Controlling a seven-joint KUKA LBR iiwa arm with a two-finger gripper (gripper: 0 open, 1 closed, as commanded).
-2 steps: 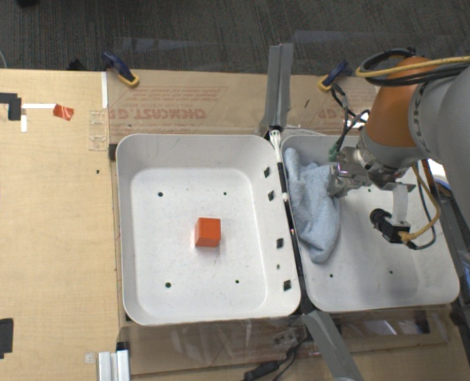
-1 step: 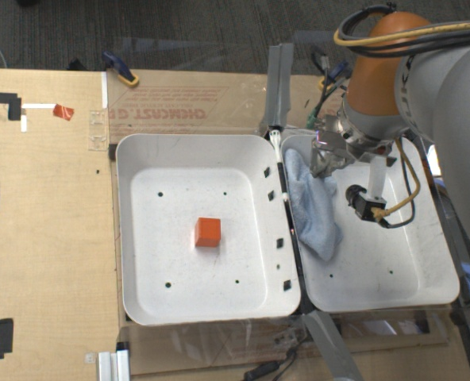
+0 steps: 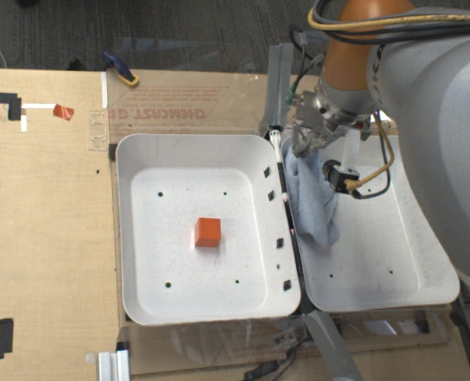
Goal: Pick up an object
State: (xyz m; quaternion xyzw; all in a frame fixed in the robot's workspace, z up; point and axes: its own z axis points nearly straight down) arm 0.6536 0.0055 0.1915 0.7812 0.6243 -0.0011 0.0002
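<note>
A grey-blue cloth (image 3: 313, 205) hangs in a long bunch over the left edge of the right bin (image 3: 410, 280), close to the divider between the bins. Its top is gathered into my gripper (image 3: 302, 151), which is shut on it just above the bin's back left corner. An orange-red cube (image 3: 208, 232) lies flat near the middle of the left bin (image 3: 128, 213), well to the left of the gripper and apart from it.
The arm's grey body and orange band (image 3: 366, 22) loom over the right bin's back and right side. A brown cardboard sheet (image 3: 179, 101) lies behind the bins. A wooden bench top (image 3: 44, 228) spreads to the left, with a blue-and-yellow clamp (image 3: 120, 67).
</note>
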